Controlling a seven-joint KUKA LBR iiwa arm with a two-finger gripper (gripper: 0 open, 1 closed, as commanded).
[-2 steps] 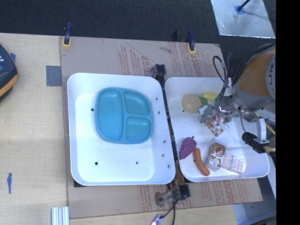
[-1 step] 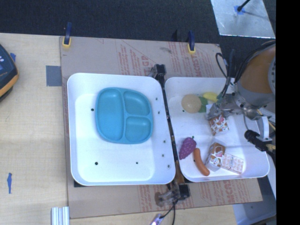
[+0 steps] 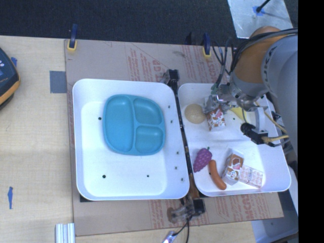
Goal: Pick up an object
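My gripper [image 3: 216, 105] is low over the back of the right bin [image 3: 273, 186], reaching in from the right. A small red and white carton [image 3: 216, 119] stands right at its tip, touching or nearly touching it; whether it is gripped is hidden by the wrist. A beige ball [image 3: 194, 113] lies just left of the carton. Toward the front of the same bin lie a purple grape bunch [image 3: 202, 159], an orange carrot [image 3: 217, 174] and a brown and white snack packet [image 3: 242, 171].
The left bin [image 3: 86, 135] holds a blue divided plate [image 3: 134, 124]. A yellow piece [image 3: 237, 113] lies under the arm's cables. Black cables [image 3: 260, 133] hang from the wrist over the right bin's middle. A dark device [image 3: 7, 80] sits at the bench's left edge.
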